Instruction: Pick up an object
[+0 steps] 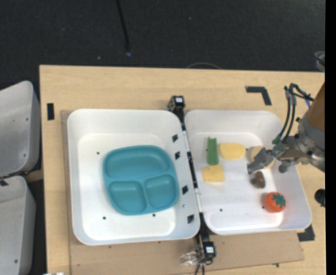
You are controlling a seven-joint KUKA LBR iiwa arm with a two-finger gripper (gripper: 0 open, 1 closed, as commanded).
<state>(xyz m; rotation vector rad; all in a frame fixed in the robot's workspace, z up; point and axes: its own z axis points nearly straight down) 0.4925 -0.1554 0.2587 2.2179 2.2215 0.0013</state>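
Note:
The right bin (237, 219) holds a green stick (213, 151), a pale yellow lump (232, 151), a yellow block (214, 174), a small brown object (260, 180) and a red tomato-like toy (274, 202). My gripper (270, 164) comes in from the right and hovers over the right side of this bin. It is open, with nothing between its fingers. One grey finger (257, 161) sits just above the brown object; whether they touch is unclear.
A teal divided plate (140, 179) lies in the left bin (88, 125). A black-clipped divider (186, 159) runs between the two bins. Cables (291, 105) hang off the arm near the right bin's far corner. The wooden bench (128, 85) borders both bins.

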